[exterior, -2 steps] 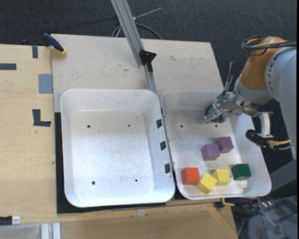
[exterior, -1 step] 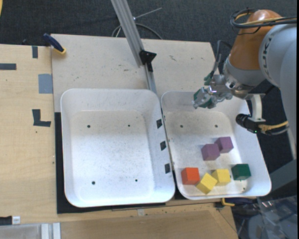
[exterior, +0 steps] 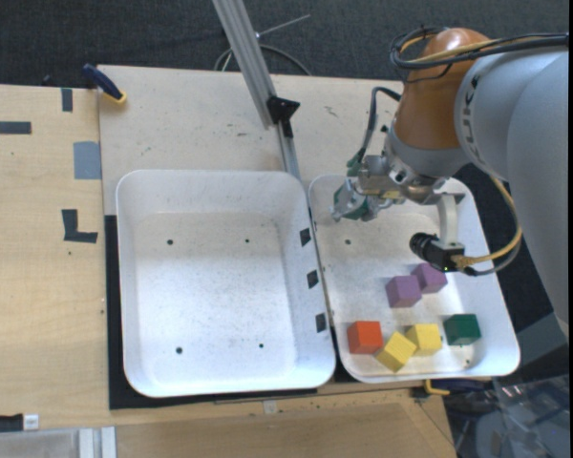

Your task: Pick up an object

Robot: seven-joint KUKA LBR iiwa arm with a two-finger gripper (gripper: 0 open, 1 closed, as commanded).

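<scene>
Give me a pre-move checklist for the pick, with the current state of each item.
1. Blocks present in right bin: ok, six at its near end.
2. End effector above right bin: ok, over its far end.
3. End effector over a block: not ok, apart from the group.
4. Something teal at the end effector: cannot tell what.
5. Orange block free to grasp: ok, beside the yellow block.
6. Green block near the bin wall: ok.

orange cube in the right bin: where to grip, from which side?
Likely from above, fingers on the orange cube's far and near faces. The yellow cube crowds its right side, and the bin wall sits close on its left, so those faces look least blocked.
</scene>
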